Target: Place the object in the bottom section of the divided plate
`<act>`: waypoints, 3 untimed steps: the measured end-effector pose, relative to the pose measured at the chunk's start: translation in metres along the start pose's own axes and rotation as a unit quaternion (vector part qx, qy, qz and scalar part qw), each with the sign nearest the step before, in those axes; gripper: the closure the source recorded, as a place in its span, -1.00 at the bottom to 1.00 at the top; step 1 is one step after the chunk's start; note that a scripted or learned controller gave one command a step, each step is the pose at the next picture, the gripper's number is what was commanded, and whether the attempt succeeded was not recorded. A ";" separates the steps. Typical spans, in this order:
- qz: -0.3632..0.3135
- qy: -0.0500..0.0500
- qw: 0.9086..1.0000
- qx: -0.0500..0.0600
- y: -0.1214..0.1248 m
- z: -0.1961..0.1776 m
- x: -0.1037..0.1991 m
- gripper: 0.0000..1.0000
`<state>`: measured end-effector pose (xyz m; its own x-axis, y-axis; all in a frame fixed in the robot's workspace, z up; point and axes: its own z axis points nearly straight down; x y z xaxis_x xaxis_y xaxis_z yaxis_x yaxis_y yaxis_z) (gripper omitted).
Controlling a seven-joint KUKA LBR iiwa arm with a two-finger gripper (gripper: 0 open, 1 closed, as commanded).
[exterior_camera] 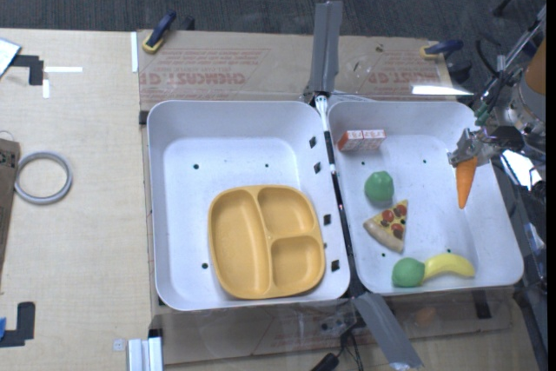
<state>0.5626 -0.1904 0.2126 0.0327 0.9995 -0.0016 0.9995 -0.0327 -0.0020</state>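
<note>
The yellow divided plate (265, 241) lies in the left bin (174, 152), with one long section on its left and two smaller sections on its right. My gripper (470, 154) hovers over the right edge of the right bin (434, 128). It is shut on the top of an orange carrot (466, 184), which hangs point-down from the fingers. The carrot is far to the right of the plate.
The right bin also holds a small red-and-white box (360, 140), a green ball (379, 186), a pizza slice (388, 226), a second green item (407, 272) and a banana (449, 265). A tape roll (41, 177) lies on the bench at the left.
</note>
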 end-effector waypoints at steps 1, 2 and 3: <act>0.000 0.000 1.000 0.000 0.000 0.000 0.000 -1.00; -0.069 0.000 0.998 -0.001 -0.047 -0.142 0.074 -1.00; -0.141 0.000 0.990 0.000 -0.078 -0.158 0.130 -1.00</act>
<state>0.4889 -0.0581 0.3710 -0.2477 0.9688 -0.0012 0.9688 0.2477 -0.0017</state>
